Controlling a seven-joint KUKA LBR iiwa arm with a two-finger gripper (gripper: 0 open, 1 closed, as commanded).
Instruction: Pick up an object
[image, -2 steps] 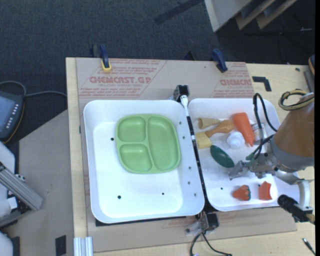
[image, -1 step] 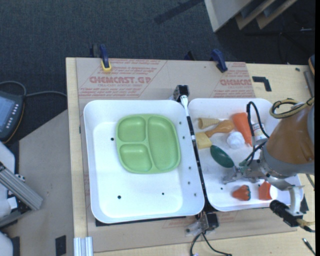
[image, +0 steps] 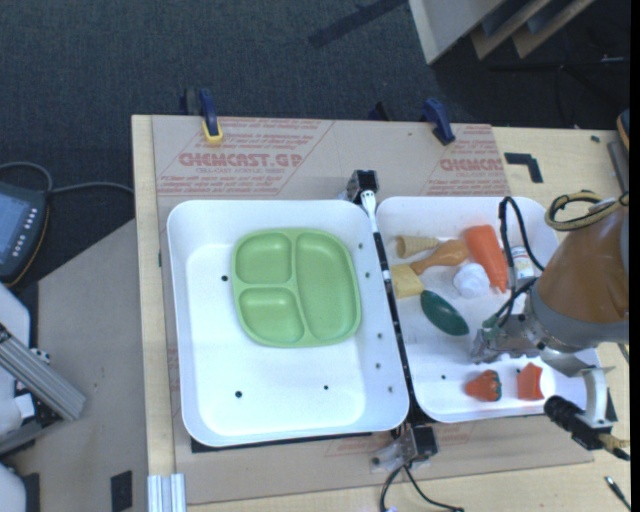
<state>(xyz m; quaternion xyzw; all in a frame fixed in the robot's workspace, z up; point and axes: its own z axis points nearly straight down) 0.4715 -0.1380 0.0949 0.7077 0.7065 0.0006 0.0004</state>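
Strawberry (image: 482, 385) beneath my gripper (image: 490, 345) looks light, hard, slick plastic; I'd pinch its widest part, grip state unclear.

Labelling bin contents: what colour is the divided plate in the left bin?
Light green, plain, no pattern. The divided plate shows clearly in the camera view.

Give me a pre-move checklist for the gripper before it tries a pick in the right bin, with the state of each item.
1. Gripper is over the right bin: ok.
2. Objects are available to pick: ok; a strawberry, a dark green piece and a carrot lie there.
3. Nothing already sits between the fingers: cannot tell; the wrist hides them.
4. Fingers open wide enough for a grasp: cannot tell.
5. A target stands apart from its neighbours: ok for the strawberry; not ok for the carrot, which is crowded by a white item.
6. Green divided plate in the left bin is out of the path: ok.
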